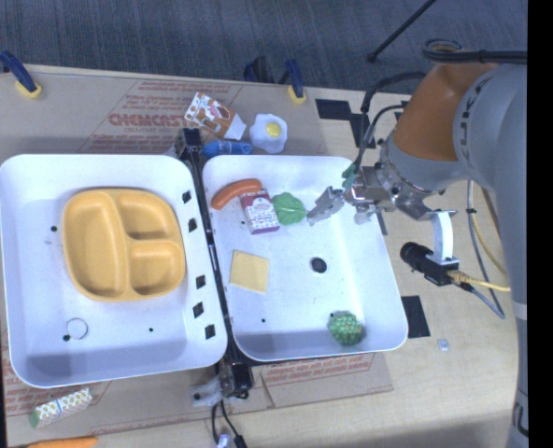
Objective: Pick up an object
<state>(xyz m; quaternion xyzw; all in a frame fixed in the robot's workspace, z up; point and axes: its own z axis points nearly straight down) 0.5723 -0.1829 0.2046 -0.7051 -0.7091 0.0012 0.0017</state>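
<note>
Objects for the pick lie in the right white bin point(375, 278): a crumpled green leaf-shaped piece point(289, 207), a small red-and-white printed carton point(260, 212), a red-orange sausage-shaped toy point(234, 192), a flat pale-yellow square slice point(249, 272), a small dark round disc point(319, 266), and a bumpy green ball-like toy point(346, 328).

Gripper point(325, 205) sits over the upper right part of this bin, nothing visibly between its fingers; how far they are spread cannot be told from this view.

Relative to the gripper:
- green leaf piece: just beside it, to its left, possibly touching.
- carton: further left, touching the leaf piece.
- sausage toy: beyond the carton, upper left.
- dark disc: below, apart.
- yellow slice: lower left, well apart.
- bumpy green toy: far below, near the bin's front wall.

Risks, judged from this layout:
1. Leaf piece and carton are crowded together; a closing grip may catch both, or push one away and close on air.
2. Leaf piece looks soft and low; fingers may slide over it.
3. Yellow slice lies flat on the bin floor; no edge to catch, likely miss.
4. Gripper is near the bin's right wall; a descent there could strike the rim.
5. Bumpy toy may roll.

Left white bin point(15, 278) holds a yellow divided tray point(122, 241), well away.
</note>
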